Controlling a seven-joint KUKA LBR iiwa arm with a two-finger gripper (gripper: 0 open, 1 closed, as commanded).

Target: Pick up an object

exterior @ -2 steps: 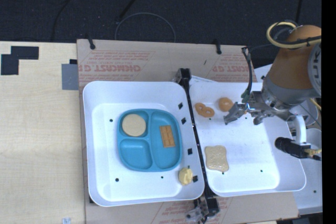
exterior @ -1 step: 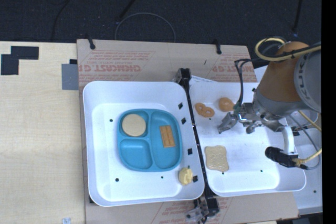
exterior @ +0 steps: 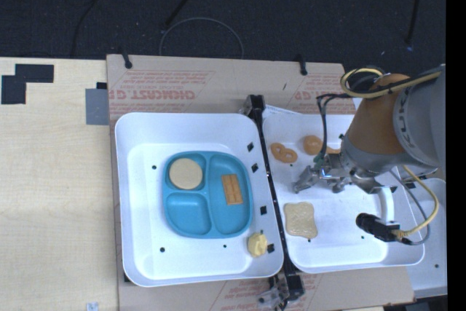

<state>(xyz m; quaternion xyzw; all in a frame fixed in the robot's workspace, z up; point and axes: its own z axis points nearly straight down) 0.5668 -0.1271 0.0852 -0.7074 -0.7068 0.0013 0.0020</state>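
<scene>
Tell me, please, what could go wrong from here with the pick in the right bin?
The gripper hangs between the pretzel and the bread slice, over neither, so it may close on nothing. The bread slice lies flat and may slip from the fingers. Loose cables trail over the right bin and might snag.

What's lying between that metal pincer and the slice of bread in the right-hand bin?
Nothing: in the camera view, the stretch between the pincer and the bread slice just below it is bare white bin floor.
</scene>
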